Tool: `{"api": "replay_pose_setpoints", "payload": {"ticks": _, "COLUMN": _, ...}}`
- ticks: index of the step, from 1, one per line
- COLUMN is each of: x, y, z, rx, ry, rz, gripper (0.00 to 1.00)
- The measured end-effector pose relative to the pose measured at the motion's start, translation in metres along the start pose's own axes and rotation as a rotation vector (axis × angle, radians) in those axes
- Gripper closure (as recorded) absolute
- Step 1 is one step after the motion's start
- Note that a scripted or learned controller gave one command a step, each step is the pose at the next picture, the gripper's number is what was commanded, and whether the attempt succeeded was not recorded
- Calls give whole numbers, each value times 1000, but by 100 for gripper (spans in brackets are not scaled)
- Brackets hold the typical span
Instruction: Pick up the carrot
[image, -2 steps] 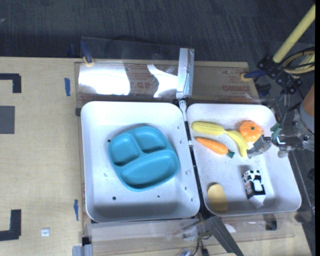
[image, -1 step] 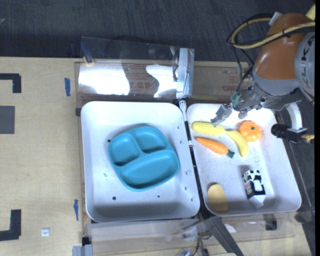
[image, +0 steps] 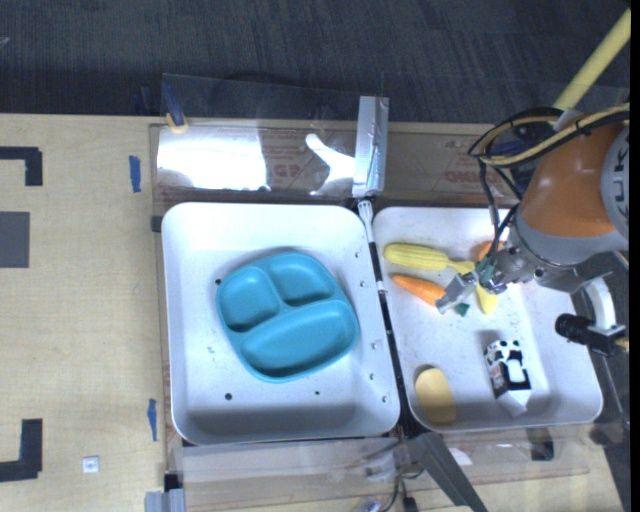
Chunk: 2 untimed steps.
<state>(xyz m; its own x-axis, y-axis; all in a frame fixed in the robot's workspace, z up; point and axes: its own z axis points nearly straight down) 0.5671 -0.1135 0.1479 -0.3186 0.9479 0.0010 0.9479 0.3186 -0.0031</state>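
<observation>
Right bin (image: 560, 400): carrot (image: 418, 289), corn (image: 418, 257), possibly milk carton (image: 508, 372).

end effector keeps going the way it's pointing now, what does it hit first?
Most likely the carrot. The end effector reaches in from the right with its tip pointing left, and the carrot's thick end lies just ahead of it. The corn cob sits above that line. Height is hard to judge from above, so it might pass over.
</observation>
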Motion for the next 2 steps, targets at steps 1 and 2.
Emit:
{"api": "replay_pose_setpoints", "payload": {"ticks": 1, "x": 36, "y": -8, "z": -37, "rx": -5, "ry": -1, "rz": 303, "gripper": 0}}
{"api": "replay_pose_setpoints", "payload": {"ticks": 2, "x": 76, "y": 21, "z": -72, "rx": -7, "ry": -2, "rz": 60, "gripper": 0}}
